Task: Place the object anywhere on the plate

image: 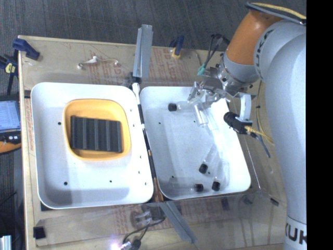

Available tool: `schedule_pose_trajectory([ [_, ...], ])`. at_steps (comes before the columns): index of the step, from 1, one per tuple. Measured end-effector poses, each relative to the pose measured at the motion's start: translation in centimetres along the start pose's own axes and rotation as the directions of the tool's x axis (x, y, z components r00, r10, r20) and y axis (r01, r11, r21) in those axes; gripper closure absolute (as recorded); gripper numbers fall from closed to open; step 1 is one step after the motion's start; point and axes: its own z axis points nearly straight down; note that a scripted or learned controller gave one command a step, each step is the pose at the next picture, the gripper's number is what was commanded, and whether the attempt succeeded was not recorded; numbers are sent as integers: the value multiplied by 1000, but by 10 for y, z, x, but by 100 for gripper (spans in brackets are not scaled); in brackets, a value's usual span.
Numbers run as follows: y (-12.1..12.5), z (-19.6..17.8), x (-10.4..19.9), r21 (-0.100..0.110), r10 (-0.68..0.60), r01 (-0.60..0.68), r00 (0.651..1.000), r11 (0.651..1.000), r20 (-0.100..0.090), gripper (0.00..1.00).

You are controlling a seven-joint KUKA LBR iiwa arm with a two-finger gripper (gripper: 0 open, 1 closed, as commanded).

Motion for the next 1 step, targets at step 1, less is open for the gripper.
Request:
schedule_pose_trajectory([
  [1, -33, 16, 21, 0, -281, 281, 960, 960, 2, 100],
])
